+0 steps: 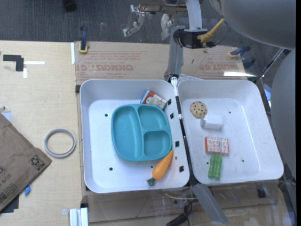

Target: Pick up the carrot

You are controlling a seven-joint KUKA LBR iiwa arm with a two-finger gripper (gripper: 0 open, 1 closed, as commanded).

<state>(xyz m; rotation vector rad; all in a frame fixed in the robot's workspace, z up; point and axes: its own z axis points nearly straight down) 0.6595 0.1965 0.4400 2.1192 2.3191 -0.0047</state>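
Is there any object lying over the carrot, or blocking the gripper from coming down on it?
Nothing visible lies over the carrot. It rests in the left bin, near the front wall, with its upper end touching the teal plate, which could crowd the fingers there. The gripper hangs beyond the bins' far edge.

Lighting: bright, even, overhead. Shadows: soft, faint. Glare: mild on white bins (pixel 91 140). Focus: arm (pixel 263 13) blurred at top right.

A small orange toy carrot (pixel 161 166) with a green stem end lies slanted in the left white bin's (pixel 94 173) front area.
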